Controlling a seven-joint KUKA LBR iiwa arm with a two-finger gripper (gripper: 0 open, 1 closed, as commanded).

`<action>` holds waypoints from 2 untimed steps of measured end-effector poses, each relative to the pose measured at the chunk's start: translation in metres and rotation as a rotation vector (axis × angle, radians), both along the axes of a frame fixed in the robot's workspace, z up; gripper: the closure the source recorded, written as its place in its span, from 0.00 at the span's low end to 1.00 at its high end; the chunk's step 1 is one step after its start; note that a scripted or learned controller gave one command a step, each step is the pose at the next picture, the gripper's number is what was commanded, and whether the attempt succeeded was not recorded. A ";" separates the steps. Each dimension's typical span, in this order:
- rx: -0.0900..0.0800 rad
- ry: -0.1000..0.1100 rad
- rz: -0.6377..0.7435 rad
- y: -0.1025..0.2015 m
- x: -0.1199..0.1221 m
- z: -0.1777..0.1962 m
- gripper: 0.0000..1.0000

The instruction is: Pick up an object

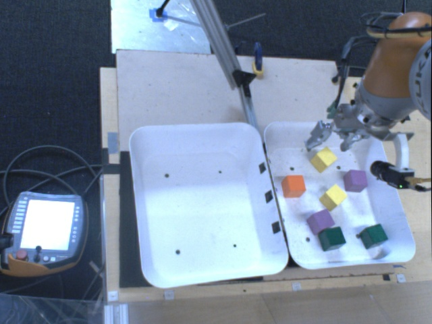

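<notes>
Pale board covers the bench [175, 86], which carries two white bins; the right bin [405, 238] holds the blocks. The gripper [335, 137] hangs over that bin's far end with its fingers spread apart and nothing between them. A yellow cube [324, 158] sits just below and slightly left of the fingertips, turned cornerwise, with no clear long axis. Further from the gripper lie an orange cube [293, 185], a second yellow cube [333, 197], two purple cubes [355, 179] [320, 220] and two green cubes [331, 238] [373, 235].
</notes>
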State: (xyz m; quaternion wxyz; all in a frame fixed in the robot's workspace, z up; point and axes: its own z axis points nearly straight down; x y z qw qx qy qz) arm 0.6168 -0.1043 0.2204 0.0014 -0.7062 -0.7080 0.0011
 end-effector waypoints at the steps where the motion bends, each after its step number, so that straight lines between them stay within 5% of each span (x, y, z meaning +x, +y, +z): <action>1: 0.000 -0.001 0.000 -0.001 -0.001 -0.042 0.00; 2: 0.000 -0.001 -0.001 -0.007 -0.004 -0.085 0.00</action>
